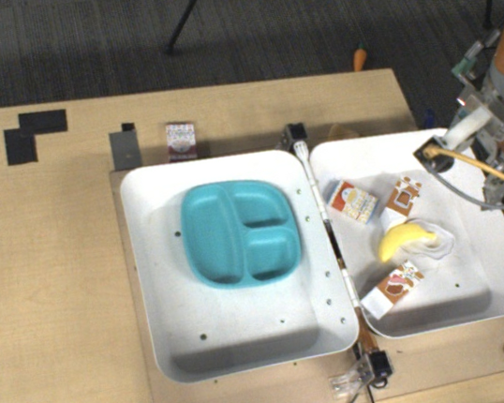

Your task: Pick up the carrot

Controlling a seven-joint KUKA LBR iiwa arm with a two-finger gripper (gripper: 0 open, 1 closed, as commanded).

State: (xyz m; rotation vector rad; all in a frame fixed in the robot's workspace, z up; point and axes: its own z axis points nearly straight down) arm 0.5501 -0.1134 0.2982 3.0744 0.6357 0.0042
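At the near end of the right bin (494, 295), a brown-and-white packet (393, 285) is lying close to the dividing wall, with a yellow banana-shaped item (402, 240) sitting just beyond it and two more small packets (406, 195) (354, 201) lying farther back. A teal divided tray (241, 233) is resting in the middle of the left bin (175, 341). The gripper (499, 145) is hanging over the right bin's far right edge; its state cannot be determined, nor can the carrot's position.
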